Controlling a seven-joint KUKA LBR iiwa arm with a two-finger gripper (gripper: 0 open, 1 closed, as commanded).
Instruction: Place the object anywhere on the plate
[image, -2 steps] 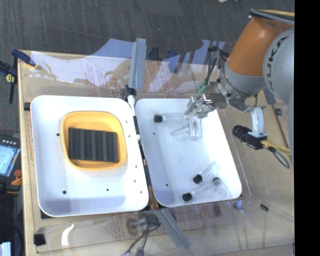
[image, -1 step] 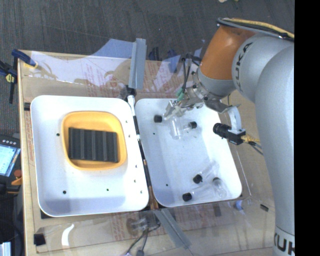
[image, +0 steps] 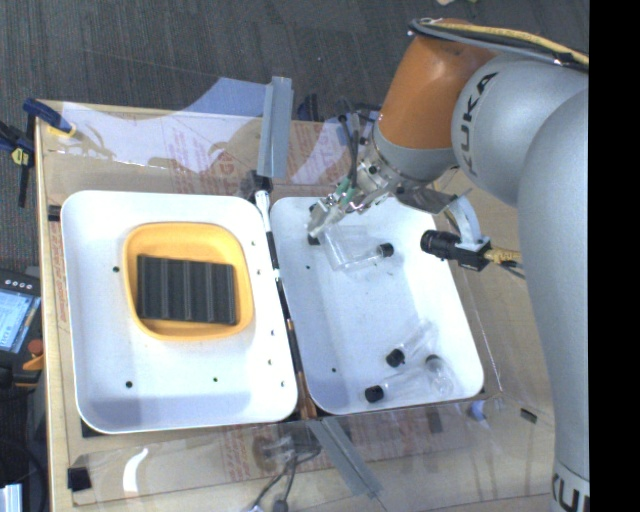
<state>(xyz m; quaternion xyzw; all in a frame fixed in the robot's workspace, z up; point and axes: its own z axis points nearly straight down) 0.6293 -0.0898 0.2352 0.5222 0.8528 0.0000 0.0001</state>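
A yellow plate (image: 232, 243) lies in the left white bin (image: 100, 370). On it rests a dark grey ribbed block (image: 188, 290). My gripper (image: 335, 208) hangs over the far left corner of the right white bin (image: 345, 330), below the orange wrist band. Just in front of it lies a clear plastic piece (image: 352, 250) with a black cap (image: 385, 248). I see nothing held in the gripper.
Several clear pieces with black caps (image: 410, 362) lie in the right bin's near right corner. A black cylinder (image: 445, 245) on the arm sticks out over that bin's right rim. A metal divider (image: 272, 125) stands behind the bins.
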